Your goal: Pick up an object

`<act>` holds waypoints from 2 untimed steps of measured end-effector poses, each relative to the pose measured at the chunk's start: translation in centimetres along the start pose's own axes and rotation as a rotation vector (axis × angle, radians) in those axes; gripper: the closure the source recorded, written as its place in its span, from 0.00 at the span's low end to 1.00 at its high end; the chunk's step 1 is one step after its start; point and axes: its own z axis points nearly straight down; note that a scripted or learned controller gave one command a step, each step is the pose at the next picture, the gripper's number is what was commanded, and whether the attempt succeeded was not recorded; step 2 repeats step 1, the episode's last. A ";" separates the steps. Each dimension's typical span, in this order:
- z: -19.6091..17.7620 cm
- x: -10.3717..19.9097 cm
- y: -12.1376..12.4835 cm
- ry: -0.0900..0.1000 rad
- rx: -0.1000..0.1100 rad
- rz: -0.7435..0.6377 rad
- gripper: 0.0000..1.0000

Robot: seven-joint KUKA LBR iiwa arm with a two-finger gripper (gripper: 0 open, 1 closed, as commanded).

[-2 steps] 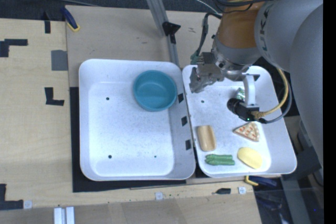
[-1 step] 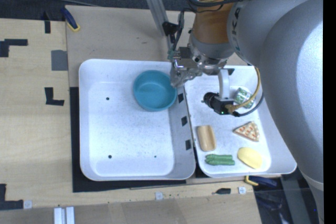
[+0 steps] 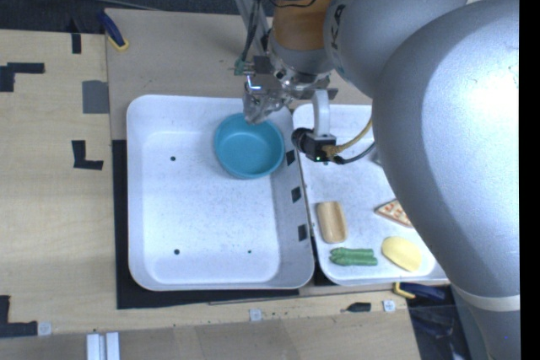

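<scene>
A blue bowl (image 3: 249,149) sits high in the left bin (image 3: 160,206), near the bin's far right corner and close to the divider. My gripper (image 3: 256,115) comes down onto the bowl's far rim, and its fingers are shut with the rim pinched between them. The bowl looks slightly tilted toward the camera. The grey arm with its orange band covers much of the right bin (image 3: 363,181).
In the right bin lie a tan bread roll (image 3: 331,221), a green bean pod (image 3: 352,256), a yellow lemon-like piece (image 3: 401,253) and a pizza slice (image 3: 392,212) partly hidden under the arm. A raised divider (image 3: 297,198) separates the bins.
</scene>
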 end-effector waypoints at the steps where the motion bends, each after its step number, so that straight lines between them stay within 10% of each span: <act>1: -0.1 -0.3 -0.1 -0.002 0.001 0.003 0.00; 2: -0.1 -0.3 -0.1 -0.002 0.001 0.003 0.00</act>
